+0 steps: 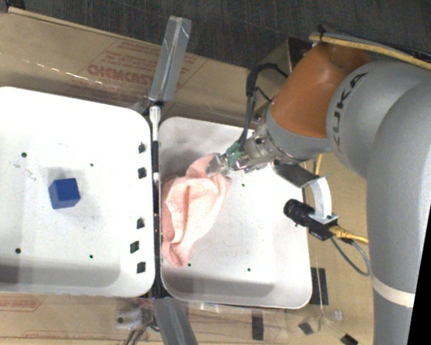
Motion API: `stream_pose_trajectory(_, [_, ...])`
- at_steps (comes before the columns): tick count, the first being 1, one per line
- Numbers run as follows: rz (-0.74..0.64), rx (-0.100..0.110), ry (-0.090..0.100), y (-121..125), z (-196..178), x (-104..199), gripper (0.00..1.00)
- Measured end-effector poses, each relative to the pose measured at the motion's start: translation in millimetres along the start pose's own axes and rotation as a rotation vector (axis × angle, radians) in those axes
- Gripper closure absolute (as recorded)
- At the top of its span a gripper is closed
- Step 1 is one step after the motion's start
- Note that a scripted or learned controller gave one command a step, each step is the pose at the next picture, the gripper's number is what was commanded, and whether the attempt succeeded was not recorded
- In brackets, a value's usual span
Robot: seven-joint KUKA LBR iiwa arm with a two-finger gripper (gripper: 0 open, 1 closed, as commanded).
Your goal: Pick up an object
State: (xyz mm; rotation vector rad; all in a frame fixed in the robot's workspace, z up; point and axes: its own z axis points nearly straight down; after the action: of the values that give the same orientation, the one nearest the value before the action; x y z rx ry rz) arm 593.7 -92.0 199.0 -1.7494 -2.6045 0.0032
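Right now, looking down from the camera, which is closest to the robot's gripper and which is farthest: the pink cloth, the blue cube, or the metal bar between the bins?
From the gripper, nearest first:
1. Pink cloth, in the right bin, its top corner right at the gripper.
2. Metal bar, to the gripper's left in the picture, standing up where the bins meet.
3. Blue cube, far off in the left bin.

Blue cube [65, 192] sat in white left bin [11, 115]; right of it, pale pink cloth [190, 208] in white right bin [266, 259]. Arm [390, 116] was grey, orange-banded.
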Motion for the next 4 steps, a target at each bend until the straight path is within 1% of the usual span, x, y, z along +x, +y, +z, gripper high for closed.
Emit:
stream_pose_trajectory(1, [0.0, 0.001, 0.0, -0.3, 0.3, -0.2, 0.0])
stream_pose_trajectory(2, [0.018, -0.001, 0.0, -18.4, 109.1, -48.0, 0.0])
stream_pose_trajectory(3, [-0.03, 0.0, 0.001, -71.3, 109.6, -39.0, 0.0])
stream_pose_trajectory(4, [0.009, 0.0, 0.0, -1.4, 109.8, -7.7, 0.0])
